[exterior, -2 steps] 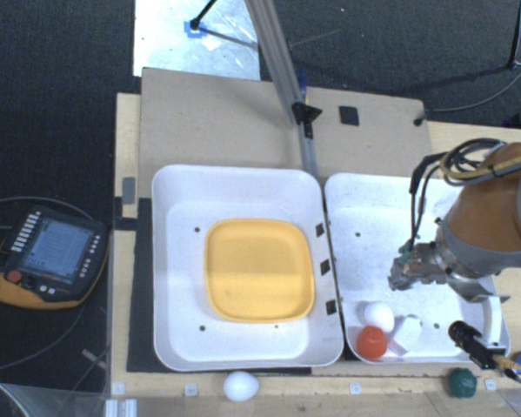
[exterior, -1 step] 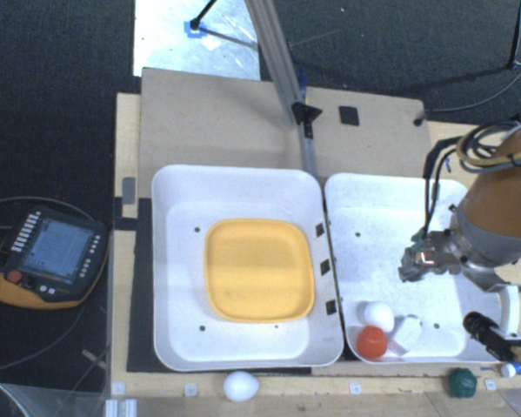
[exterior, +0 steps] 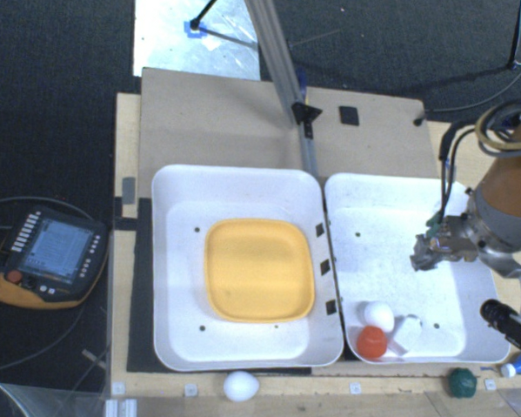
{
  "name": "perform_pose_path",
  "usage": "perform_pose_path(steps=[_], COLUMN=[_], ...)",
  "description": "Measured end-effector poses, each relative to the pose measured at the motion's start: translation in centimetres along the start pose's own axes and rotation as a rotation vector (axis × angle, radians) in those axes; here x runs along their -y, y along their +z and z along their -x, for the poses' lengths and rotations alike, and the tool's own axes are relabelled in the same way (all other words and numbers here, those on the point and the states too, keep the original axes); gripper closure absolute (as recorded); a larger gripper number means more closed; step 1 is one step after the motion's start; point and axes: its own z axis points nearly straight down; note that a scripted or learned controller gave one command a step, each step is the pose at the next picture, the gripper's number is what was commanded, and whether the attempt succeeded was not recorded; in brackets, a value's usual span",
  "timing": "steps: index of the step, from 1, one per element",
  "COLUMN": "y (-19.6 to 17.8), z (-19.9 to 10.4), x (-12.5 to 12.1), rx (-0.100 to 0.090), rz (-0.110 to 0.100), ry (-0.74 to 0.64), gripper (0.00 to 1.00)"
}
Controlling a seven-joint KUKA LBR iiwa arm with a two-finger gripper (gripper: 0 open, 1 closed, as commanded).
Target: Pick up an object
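We see two white bins side by side on a bench. The left bin has a big yellow plate in its middle, with bare white floor all around the plate.

The right bin has its things crowded in the near corner next to the left bin. There a white ball sits just above a red ball, and the two touch. A small white piece lies just beside them, toward the right. The far half of this bin is open floor, with lots of room.

The arm comes in from the right. Its gripper hangs over the right side of the right bin, well apart from the balls. It is dark and small here, so we cannot tell how it stands, and we see nothing in it.

Outside the bins, a white egg-shaped thing lies on the near edge of the bench, just below the left bin. A dark green ball sits near the right near corner of the bench. A hand controller with a lit screen lies on the dark floor to the left. Its screen is too blurry to read, and we can read no words anywhere.
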Motion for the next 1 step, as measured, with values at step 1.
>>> perform_pose_path(steps=[1], y=[1.45], z=[-4.38], x=[-1.5], rx=[-0.001], rz=[-0.005], ry=[-0.003], gripper=[1.0])
